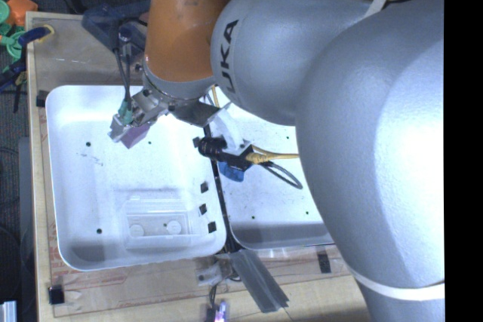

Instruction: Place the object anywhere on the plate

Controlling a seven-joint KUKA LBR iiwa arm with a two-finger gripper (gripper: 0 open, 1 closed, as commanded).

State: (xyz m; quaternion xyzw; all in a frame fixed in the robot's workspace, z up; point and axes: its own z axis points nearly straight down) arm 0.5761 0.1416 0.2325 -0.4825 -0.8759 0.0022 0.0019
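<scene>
The grey arm [332,87] reaches in from the right, its orange band [181,26] just above the gripper [130,124].

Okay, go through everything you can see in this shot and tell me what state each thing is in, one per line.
Arm: reaching in over both bins, its wrist above the left one.
Gripper: over the upper part of the left bin, finger state unclear.
Left bin: upright on the bench.
Clear plastic container: lying flat in the left bin, near its lower edge.
Right bin: upright, largely covered by the arm.
</scene>
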